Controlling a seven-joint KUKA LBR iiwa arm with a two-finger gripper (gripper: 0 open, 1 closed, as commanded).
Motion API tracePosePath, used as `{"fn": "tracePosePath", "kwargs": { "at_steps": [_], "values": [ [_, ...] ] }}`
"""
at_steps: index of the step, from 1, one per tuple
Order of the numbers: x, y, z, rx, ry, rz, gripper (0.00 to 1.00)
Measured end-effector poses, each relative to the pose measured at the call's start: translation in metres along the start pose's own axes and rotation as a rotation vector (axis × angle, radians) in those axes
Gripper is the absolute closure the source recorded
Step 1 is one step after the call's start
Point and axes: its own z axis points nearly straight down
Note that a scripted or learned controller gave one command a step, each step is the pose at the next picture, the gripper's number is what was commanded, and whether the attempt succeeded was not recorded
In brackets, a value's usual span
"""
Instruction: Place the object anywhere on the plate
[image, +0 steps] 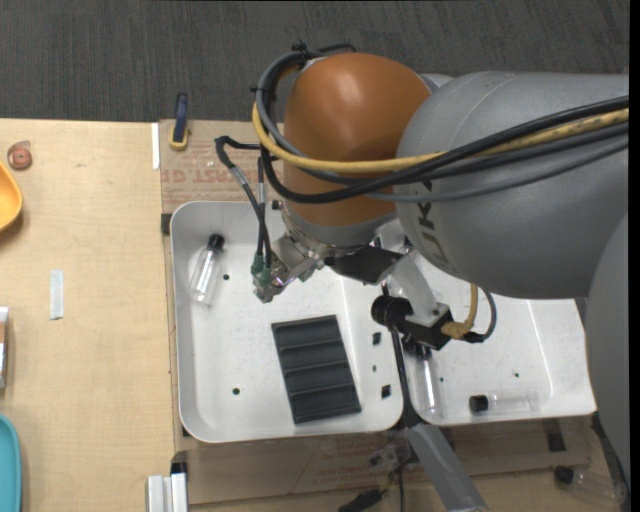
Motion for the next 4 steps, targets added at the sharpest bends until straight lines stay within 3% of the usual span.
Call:
{"fn": "tracePosePath", "kwargs": {
  "at_steps": [1, 2, 3, 4],
  "values": [
    [0.014, -0.025, 0.116, 0.003, 0.001, 0.087, 1.00],
    [-0.104, -0.110, 0.099, 0.000, 0.002, 0.027, 1.00],
    [-0.053, -0.074, 0.105, 0.000, 0.002, -0.065, 1.00],
    [-0.054, -0.074, 0.105, 0.000, 0.002, -0.065, 0.00]
  ]
}}
